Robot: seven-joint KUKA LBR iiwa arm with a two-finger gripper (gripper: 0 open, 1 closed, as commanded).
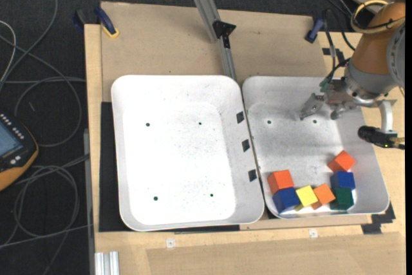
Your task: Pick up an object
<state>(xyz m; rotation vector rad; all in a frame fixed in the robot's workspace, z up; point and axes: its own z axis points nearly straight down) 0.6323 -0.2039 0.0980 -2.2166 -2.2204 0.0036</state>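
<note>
Several coloured blocks lie clustered in the near right corner of the right bin: an orange block, a blue block, a yellow block, a small orange block, a green block, a second blue block and a tilted orange block. My gripper hovers over the far part of that bin, well behind the blocks. It is open, its two fingers spread apart with only bare bin floor between them.
The left bin lies beside the right one, with a ridge between them. A slanted metal pole rises from the back of the bench. Blue clamps hold the board's far corners. Cables lie on the floor at left.
</note>
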